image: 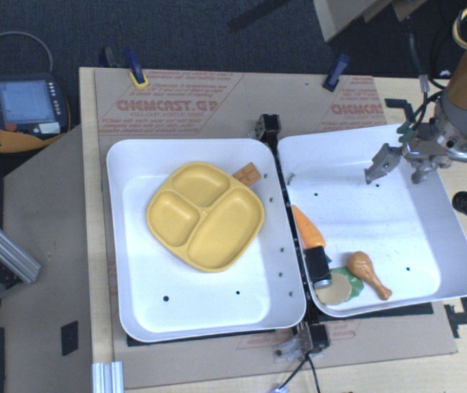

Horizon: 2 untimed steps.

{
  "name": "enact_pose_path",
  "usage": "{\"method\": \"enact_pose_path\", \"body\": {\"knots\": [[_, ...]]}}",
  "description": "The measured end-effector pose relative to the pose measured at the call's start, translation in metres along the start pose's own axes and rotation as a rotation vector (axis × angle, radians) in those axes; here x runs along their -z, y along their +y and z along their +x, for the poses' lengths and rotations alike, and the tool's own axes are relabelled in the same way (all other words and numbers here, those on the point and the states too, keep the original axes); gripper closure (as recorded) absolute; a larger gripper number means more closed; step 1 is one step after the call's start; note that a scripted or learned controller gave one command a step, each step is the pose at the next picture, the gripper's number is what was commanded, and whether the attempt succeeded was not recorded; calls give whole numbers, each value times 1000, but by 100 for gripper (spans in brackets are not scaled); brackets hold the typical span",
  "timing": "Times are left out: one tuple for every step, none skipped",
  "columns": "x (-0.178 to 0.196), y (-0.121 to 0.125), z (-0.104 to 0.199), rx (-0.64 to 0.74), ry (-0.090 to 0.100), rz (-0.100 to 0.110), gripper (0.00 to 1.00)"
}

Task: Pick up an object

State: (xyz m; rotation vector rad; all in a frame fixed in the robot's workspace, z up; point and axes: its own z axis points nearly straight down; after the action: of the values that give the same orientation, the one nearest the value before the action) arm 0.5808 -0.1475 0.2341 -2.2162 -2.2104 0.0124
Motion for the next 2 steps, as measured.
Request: {"method": "enact_pose_path", "body": {"knots": [[7,2,0,3,-2,-13,0],[-49,4,9,2,-2,-12,0]]}}
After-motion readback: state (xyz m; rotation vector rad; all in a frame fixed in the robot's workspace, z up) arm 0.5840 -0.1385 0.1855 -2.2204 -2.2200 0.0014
